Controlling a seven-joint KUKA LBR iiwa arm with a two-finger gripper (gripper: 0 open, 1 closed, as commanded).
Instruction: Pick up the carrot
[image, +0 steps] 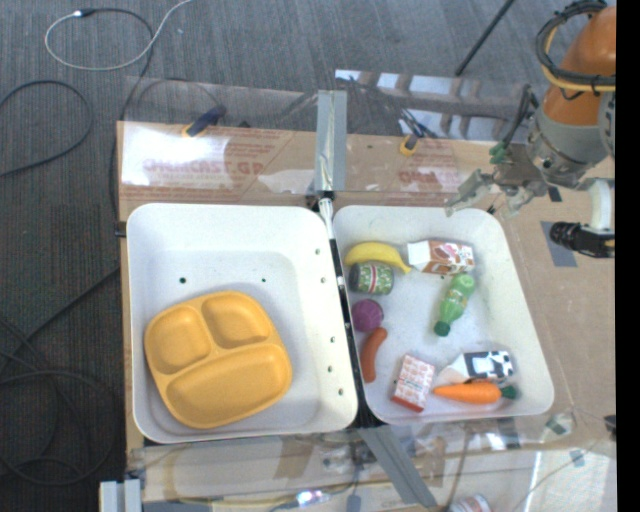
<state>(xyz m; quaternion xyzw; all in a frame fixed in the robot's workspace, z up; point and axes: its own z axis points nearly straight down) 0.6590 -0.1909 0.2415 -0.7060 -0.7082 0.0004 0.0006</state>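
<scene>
The carrot (468, 393) lies flat in the right bin (523, 300), at its near right corner, tip pointing left and green top toward the right wall. A black-and-white carton (490, 363) sits just behind it, touching or nearly so. A red-and-white box (412, 383) lies just beside the tip, on the left.

The gripper (493, 187) hangs above the bin's far right corner, well apart from the carrot. Its fingers are spread and pinch nothing.

Handling, judged from appearance: the carrot looks like a toy of moulded plastic, so it is probably light, stiff and smooth. A tapered, rounded body tends to slip out of a flat two-finger pinch.

Recommended hold: close across the thick orange part, near the green top, with the fingers set crosswise to the long axis. Avoid the thin tip. The wall and the carton leave little room on either side, so the fingers need careful placement.

The left bin (150, 235) holds a yellow tray (217, 357).
</scene>
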